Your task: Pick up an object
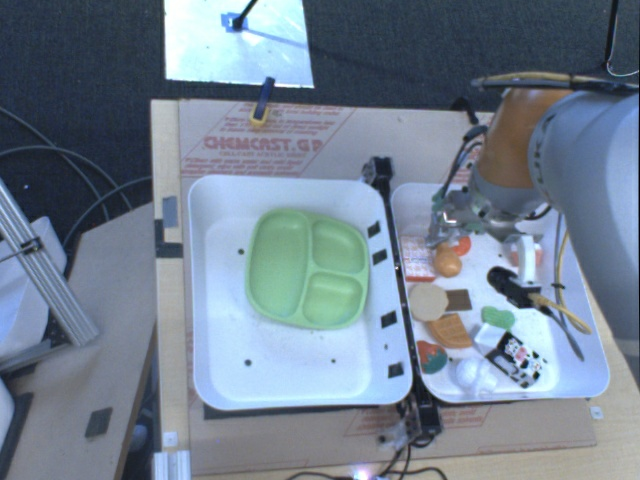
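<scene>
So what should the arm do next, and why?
Probably ease the gripper straight down a little. It hangs in the right bin, just above the small orange object, and nothing is seen in its grasp. That object lies nearest beneath it, so a short descent seems the likeliest way to reach something.

Bright, even overhead light. White bins (290, 193) near overexposed; strong glare on metal sheet (238, 28) beyond worktop's far edge. Shadows soft (faint under green tray (307, 268)). Arm (590, 168) slightly blurred, small items soft.
</scene>
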`<state>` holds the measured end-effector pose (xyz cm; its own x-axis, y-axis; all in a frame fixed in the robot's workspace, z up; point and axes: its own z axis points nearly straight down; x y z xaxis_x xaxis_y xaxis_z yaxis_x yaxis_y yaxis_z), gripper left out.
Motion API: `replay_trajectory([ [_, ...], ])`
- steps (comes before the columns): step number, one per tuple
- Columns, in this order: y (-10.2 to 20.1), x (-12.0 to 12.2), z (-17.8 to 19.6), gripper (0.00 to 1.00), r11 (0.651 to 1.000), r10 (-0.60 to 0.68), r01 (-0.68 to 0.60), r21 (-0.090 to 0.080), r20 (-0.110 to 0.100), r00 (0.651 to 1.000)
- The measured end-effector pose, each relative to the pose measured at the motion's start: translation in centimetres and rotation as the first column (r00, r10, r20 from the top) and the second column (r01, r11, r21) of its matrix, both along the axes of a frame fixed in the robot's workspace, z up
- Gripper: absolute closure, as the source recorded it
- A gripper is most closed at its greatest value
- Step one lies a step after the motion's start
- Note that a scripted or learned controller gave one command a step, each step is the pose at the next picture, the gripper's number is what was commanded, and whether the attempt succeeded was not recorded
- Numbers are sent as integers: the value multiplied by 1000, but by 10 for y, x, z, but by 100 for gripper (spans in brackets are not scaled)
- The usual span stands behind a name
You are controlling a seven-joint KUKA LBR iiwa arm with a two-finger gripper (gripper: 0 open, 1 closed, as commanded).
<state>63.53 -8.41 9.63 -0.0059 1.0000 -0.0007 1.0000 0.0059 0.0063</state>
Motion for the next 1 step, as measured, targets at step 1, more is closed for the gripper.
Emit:
replay_trajectory([
  [1, -16, -86, -13, 100, 1000, -9, 9, 1, -13, 1000],
])
